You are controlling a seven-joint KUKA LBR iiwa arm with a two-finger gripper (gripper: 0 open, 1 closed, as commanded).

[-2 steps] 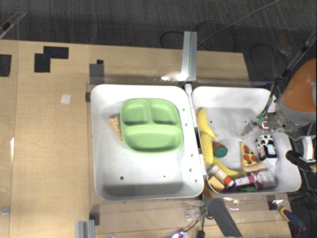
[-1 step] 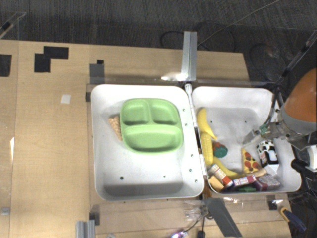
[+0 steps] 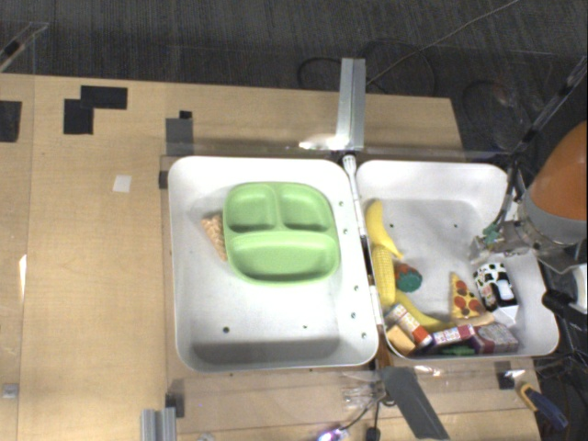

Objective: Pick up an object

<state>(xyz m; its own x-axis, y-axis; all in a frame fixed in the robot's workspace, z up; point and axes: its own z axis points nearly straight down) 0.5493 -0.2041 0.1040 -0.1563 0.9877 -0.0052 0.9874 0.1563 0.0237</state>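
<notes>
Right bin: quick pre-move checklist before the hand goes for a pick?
1. Hand over the right bin, near its right wall: ok.
2. Finger state: cannot tell.
3. Anything held in the hand: cannot tell.
4. Nearest target, black-and-white toy, lies just below the hand, uncovered: ok.
5. Room around the target: not ok; pizza slice and bin wall sit close.
6. Banana lies along the left wall, away from the hand: ok.

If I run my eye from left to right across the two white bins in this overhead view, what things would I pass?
Corn cob → green divided plate → banana → green and red toy → pizza slice → black and white toy cow, with the gripper just above it.
</notes>
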